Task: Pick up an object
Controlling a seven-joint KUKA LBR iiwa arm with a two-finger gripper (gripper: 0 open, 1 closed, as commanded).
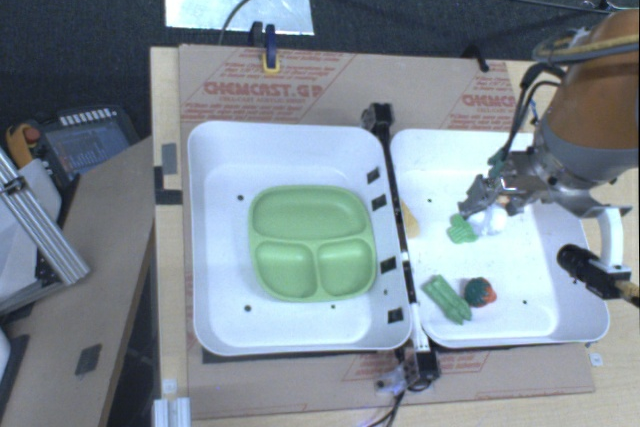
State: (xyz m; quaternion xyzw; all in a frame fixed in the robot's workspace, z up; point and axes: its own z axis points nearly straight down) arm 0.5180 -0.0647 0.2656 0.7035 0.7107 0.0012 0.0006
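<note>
My gripper hangs over the middle of the right bin, reaching in from the right. A small light-green object sits directly below and left of its tip, touching or nearly touching it; I cannot make out whether it is gripped. A small white piece shows just to the right of it. Nearer the bin's front lie a longer green object and a red ball with a green patch, side by side.
The left bin holds a light-green divided plate with three compartments. A black divider with clips runs between the bins. A black part of the arm juts over the right bin's right edge.
</note>
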